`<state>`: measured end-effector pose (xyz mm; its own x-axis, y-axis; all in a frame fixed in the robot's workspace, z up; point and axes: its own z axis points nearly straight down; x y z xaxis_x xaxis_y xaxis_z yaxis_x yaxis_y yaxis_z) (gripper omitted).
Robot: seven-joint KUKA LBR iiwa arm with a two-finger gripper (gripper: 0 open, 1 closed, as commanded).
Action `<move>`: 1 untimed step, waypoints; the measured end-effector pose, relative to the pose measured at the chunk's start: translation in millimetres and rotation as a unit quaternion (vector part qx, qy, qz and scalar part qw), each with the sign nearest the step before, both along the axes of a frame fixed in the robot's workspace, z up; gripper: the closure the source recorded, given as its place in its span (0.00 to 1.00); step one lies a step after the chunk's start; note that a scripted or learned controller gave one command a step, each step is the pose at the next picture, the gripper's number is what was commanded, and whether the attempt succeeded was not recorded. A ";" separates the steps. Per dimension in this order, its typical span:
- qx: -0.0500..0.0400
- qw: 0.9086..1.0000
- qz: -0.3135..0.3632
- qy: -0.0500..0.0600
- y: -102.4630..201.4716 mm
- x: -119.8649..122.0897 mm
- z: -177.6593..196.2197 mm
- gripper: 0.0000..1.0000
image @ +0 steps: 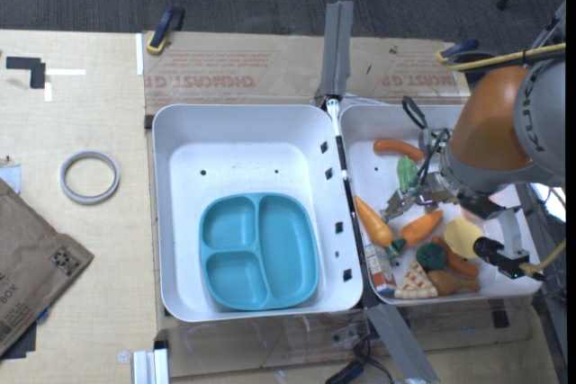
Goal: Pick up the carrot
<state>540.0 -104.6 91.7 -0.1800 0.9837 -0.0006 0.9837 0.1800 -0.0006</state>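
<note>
Two orange carrot-like pieces lie in the right bin (pixel 360 129). One carrot (pixel 374 221) lies slantwise by the bin's left wall. A shorter carrot (pixel 421 227) lies just right of it. My gripper (pixel 404 200) hangs low over the bin, right above the gap between the two carrots and close to both. The grey arm with its orange band (pixel 495 123) reaches in from the right and hides the bin's right part. I see nothing lifted off the bin floor.
The right bin also holds an orange sausage (pixel 396 146), a green piece (pixel 409 172), a yellow fruit (pixel 463 236), a dark green item (pixel 431 256) and a pizza slice (pixel 414 281). A blue divided plate (pixel 259 249) sits in the left bin (pixel 180 193). A tape ring (pixel 90 176) lies on the bench.
</note>
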 end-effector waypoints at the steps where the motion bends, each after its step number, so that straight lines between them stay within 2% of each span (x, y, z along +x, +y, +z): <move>1: 0.001 0.995 -0.098 0.000 -55.3 -23.5 -0.7 0.00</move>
